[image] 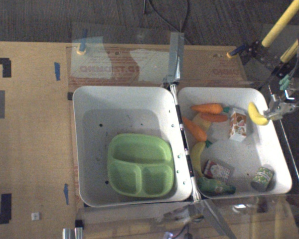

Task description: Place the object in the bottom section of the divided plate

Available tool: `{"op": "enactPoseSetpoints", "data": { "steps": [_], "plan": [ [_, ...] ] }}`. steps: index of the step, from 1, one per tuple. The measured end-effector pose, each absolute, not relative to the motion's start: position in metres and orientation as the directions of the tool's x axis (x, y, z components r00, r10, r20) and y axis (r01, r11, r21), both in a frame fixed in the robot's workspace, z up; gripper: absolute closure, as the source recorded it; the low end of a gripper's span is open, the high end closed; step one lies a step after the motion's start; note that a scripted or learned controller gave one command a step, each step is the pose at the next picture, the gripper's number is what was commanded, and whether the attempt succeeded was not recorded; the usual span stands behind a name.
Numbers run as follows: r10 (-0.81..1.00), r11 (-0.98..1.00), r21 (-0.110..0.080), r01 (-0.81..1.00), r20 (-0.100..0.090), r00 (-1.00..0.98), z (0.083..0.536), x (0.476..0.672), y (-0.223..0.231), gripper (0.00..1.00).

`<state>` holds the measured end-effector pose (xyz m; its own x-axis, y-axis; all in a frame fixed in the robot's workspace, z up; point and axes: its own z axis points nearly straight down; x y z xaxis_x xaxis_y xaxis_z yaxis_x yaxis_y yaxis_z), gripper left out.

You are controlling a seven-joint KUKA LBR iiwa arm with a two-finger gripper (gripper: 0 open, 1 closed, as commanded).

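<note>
A green divided plate (pixel 139 165) lies in the left bin (pixel 89 108), toward its near right corner. It has one wide section at the far side and two smaller ones at the near side. My gripper (pixel 275 111) is over the right rim of the right bin (pixel 276 148), near its far corner. A small yellow banana (pixel 257 114) sits right against the gripper's tip, just inside that rim. The view is too small to tell whether the banana is held.
The right bin holds three orange carrots (pixel 207 108), a small carton (pixel 238 125), a second banana (pixel 197 156), a red packet (pixel 217 170), a green bottle (pixel 215 186) and a can (pixel 262 178). A metal divider (pixel 182 133) separates the bins.
</note>
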<state>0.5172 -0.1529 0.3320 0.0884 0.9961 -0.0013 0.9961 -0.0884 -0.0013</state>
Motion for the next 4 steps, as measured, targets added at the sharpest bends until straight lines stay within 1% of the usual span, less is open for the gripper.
{"op": "enactPoseSetpoints", "data": {
  "steps": [1, 2, 3, 4],
  "plan": [
    [1.000, -0.013, -0.001, 1.000, 0.001, 0.013, 0.292, 0.540, -0.034, 1.00],
    [0.999, 0.038, -0.001, 0.999, 0.000, -0.038, 0.211, 0.521, 0.076, 1.00],
    [0.991, 0.132, -0.003, 0.991, 0.001, -0.132, 0.215, 0.483, 0.030, 1.00],
    [0.999, -0.038, -0.004, 0.999, 0.001, 0.038, 0.184, 0.479, 0.069, 1.00]
  ]
}}
